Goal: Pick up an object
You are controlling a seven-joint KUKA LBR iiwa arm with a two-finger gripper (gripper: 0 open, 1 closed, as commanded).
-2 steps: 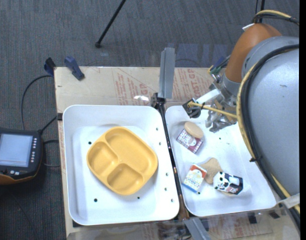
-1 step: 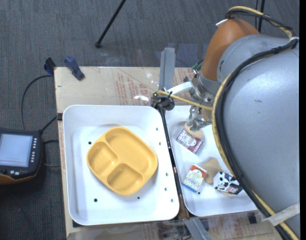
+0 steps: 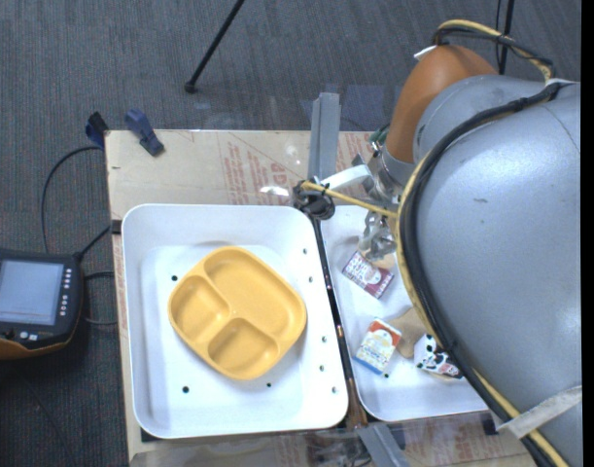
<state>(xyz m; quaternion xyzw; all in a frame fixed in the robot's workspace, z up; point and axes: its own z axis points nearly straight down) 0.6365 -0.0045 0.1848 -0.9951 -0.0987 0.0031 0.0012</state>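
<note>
We see two white bins side by side on the bench. The left bin (image 3: 146, 377) holds a yellow tray (image 3: 237, 310) with three compartments, its long axis running diagonally from upper left to lower right, lying flat near the middle. The right bin (image 3: 403, 402) is largely covered by the grey arm (image 3: 501, 261), which reaches in from the right with its orange band (image 3: 428, 90) above the wrist. The gripper (image 3: 379, 236) hangs over the upper part of the right bin, just above a small dark-red packet (image 3: 367, 274); we cannot tell how its claw stands, as it is too small and cluttered to make out. The packet lies flat, tilted, its long axis running from upper left to lower right; it carries a pale label, but we cannot read any writing on it. Nearer the front edge lies a small carton (image 3: 378, 346) in white, orange and blue, with its long axis leaning from lower left to upper right; its print is too blurred to read. Just beside it to the right, partly under the arm, sits a black-and-white spotted thing (image 3: 433, 360), and a tan piece (image 3: 410, 321) lies between them and the arm. To the left of the bench a pendant (image 3: 26, 295) with a screen rests on the carpet.
</note>
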